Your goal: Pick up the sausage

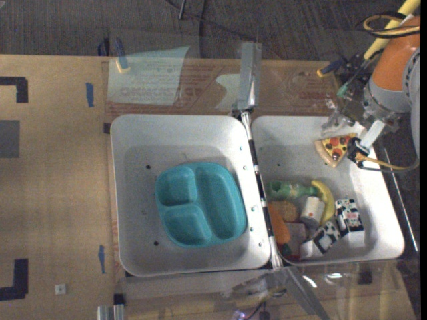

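Camera view, from the left: the wooden bench (pixel 53 179) carries black corner marks and a few bits of blue tape (pixel 89 94). Next comes the left bin (pixel 130 135), and in it a teal divided plate (pixel 199 204) lies flat, a little right of the middle, its three compartments bare. Behind this bin a clear sheet (pixel 150 75) is taped to the bench. A metal strip (pixel 249 79) runs down to the seam where the two bins meet.

The right bin (pixel 280 135) holds a huddle of toy food in its near half. What I take for the sausage (pixel 279 231), an orange-red length, lies along the bin's left wall, touching a round waffle-like piece (pixel 286 211) and crowded by a green item (pixel 288 190) behind it. Further right are a small can (pixel 311 209), a banana (pixel 326 199) and two cow-patterned cartons (pixel 339 225). A pizza slice (pixel 335 147) lies apart near the far right corner. The gripper (pixel 351 131) hangs just over that slice, well apart from the sausage; whether the claw is apart or together I cannot tell. Yellow cable (pixel 387 24) loops by the arm
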Robot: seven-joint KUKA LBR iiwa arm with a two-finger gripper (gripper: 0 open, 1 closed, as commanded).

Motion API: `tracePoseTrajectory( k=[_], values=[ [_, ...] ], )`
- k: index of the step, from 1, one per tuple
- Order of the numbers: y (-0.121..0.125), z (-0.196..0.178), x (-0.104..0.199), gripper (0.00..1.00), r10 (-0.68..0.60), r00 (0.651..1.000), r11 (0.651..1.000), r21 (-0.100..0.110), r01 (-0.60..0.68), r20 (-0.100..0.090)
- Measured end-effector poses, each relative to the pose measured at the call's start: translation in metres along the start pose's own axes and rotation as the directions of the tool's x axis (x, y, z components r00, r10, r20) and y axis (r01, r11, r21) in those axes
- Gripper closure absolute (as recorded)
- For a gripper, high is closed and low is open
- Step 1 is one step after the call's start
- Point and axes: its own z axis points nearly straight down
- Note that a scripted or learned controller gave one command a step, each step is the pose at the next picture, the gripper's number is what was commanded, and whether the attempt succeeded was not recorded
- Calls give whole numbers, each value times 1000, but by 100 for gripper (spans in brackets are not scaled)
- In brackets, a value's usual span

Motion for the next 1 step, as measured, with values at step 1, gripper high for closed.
tracePoseTrajectory(
  k=[1],
  values=[
    [-7, 39, 6, 0, 294, 956, 956, 16, -294, 9]
  ],
)
